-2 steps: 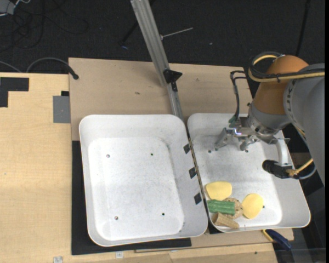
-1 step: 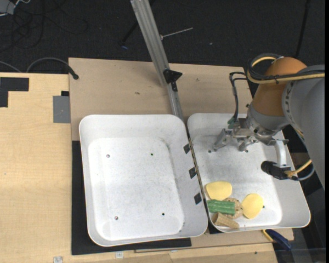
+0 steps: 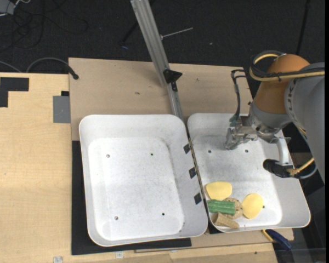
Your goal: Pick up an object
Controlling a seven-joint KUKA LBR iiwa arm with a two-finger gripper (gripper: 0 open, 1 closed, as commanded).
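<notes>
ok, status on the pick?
Gripper over the right bin, far end, nothing in it. Yellow pieces, green piece clustered at near edge, untouched. Nothing in the way.

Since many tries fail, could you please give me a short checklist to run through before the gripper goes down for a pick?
1. Objects in the right bin: ok, two yellow pieces, a green piece and a tan piece at its near end.
2. Gripper over a target: not ok, it hangs over bare floor at the far end.
3. Gripper free of load: ok, nothing between its fingers.
4. Targets separated: not ok, they are clustered.
5. Finger opening: cannot tell.
</notes>
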